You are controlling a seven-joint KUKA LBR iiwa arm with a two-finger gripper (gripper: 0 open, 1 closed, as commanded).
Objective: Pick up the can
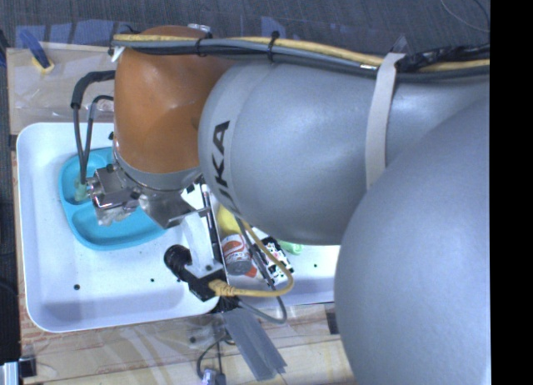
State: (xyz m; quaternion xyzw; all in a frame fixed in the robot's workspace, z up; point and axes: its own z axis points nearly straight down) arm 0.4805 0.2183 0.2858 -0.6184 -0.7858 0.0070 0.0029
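Over the left white bin, the arm hangs low, its orange band above the claw. The claw sits over a blue dish; whether it is released or clenched cannot be told. The can stands well to the claw's right, beside a yellow item, partly behind cables.

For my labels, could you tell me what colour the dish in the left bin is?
Light blue dish, camera view.
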